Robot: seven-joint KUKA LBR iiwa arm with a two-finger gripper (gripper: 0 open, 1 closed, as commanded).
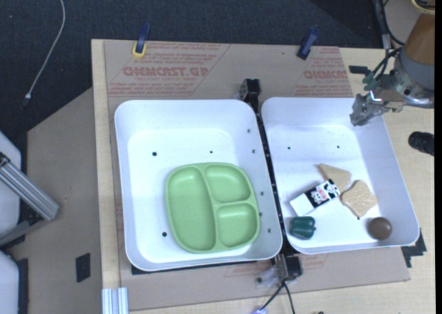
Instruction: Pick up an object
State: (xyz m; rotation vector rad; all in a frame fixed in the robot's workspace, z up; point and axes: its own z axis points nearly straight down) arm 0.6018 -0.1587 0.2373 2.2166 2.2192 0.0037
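Approach step: the gripper point(364, 109), its state impossible to tell, hovers at the right bin's point(304, 116) upper right corner, needing to descend toward the toast slice point(359, 199).

The grey arm with its orange band point(423, 50) is cut off by the right edge; the small metal gripper point(364, 109) is blurred.

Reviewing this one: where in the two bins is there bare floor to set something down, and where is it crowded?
Free: the left bin floor behind and left of the green divided plate, and the right bin back half, between its rear wall and the toast slice. Crowded: the right bin's front, where the milk carton, green pepper, cracker and brown ball cluster.
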